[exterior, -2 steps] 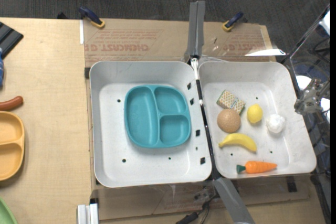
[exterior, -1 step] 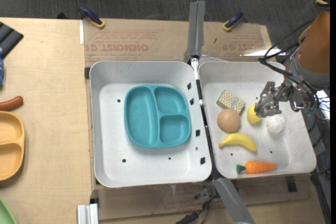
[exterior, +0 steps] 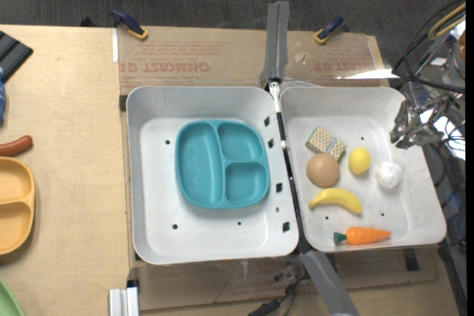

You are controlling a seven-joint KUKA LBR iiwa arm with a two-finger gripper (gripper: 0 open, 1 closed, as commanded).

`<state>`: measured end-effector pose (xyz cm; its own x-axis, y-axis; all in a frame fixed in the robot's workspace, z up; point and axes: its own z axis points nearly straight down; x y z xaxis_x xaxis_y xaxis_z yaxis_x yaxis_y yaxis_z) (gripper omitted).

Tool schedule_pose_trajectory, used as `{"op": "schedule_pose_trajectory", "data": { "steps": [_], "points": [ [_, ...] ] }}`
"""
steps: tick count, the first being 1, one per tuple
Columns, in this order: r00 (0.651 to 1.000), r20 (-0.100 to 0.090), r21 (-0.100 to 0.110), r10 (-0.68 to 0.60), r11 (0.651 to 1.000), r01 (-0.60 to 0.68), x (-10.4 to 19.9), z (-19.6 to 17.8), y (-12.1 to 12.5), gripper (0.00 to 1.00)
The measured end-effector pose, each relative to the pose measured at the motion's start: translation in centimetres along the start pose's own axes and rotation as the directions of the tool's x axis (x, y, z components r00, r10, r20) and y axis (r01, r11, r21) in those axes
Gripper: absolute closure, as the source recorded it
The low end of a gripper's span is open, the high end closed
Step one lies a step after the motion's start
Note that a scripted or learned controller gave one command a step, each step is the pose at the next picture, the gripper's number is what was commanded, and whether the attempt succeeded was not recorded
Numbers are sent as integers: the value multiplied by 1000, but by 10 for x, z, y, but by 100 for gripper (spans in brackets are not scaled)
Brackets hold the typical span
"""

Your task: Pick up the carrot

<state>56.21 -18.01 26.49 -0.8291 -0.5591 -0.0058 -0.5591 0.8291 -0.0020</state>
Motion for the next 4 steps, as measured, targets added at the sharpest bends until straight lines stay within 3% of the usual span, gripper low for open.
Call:
{"op": "schedule_pose_trajectory", "data": {
  "steps": [1, 2, 3, 4],
  "points": [
    [1000, 0, 0, 11, 1000, -11, 5, 13, -46, 100],
    [961, -2, -5, -276, 961, 276, -36, 76, 45, 100],
    [816, 2, -1, -578, 816, 578, -59, 45, 38, 100],
    [842, 1, -1, -540, 842, 540, -11, -67, 45, 100]
  ]
}}
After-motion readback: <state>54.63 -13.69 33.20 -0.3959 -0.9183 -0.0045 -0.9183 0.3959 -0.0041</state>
